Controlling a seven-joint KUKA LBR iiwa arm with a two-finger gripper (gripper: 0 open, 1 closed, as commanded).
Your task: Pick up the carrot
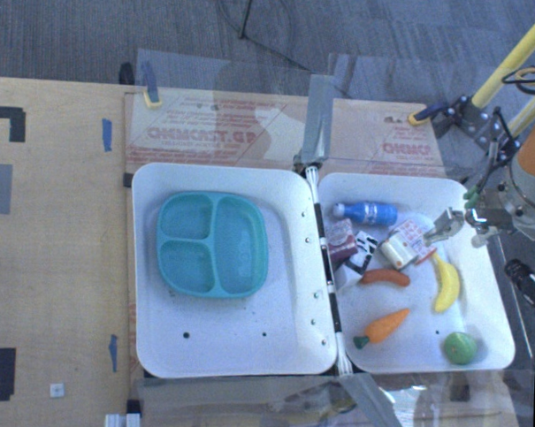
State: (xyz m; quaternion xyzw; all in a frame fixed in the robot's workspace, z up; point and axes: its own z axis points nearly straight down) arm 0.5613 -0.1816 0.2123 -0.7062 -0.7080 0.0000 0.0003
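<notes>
In the camera view, two white bins sit side by side. The left bin [156,336] has a teal plate [212,245] with three sections in it. The right bin [493,307] has lots of little things. A blue bottle [367,212] lies near the top. Below it are a dark red packet [341,239], a small black and white box [363,249] and a little white carton [401,247]. A red sausage [385,278] lies in the middle. A yellow banana [446,284] lies to the right, and a green fruit [461,348] sits in the bottom right corner.

The gripper [444,226] hangs over the upper right part of the right bin, just beside the carton. I cannot tell how its jaws stand.

The carrot [385,327] lies low in the right bin, under the sausage, well apart from the gripper. Nothing lies on top of it. It lies slanted, green end down to the left, orange end up to the right
</notes>
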